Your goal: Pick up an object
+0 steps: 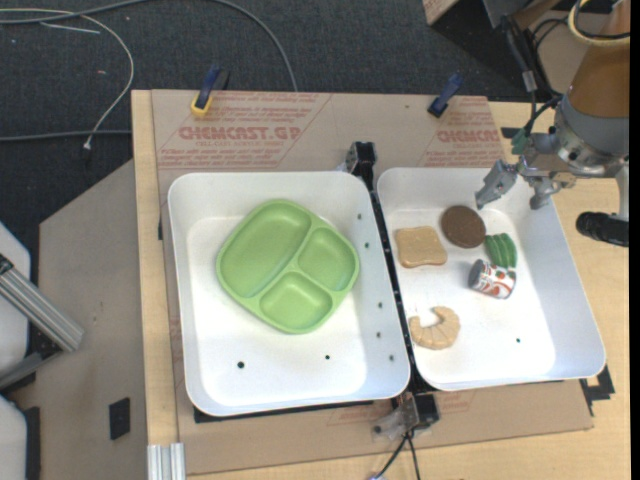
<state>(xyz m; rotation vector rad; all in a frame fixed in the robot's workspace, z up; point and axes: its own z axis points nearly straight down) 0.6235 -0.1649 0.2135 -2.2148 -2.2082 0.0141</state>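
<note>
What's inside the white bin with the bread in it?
The right bin holds a slice of bread, a round brown patty, a green vegetable, a small tipped can and a curved pastry. Whatever lies beneath them is covered.

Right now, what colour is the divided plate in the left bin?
Light green, seen clearly in the camera view: the divided plate has three compartments.
</note>
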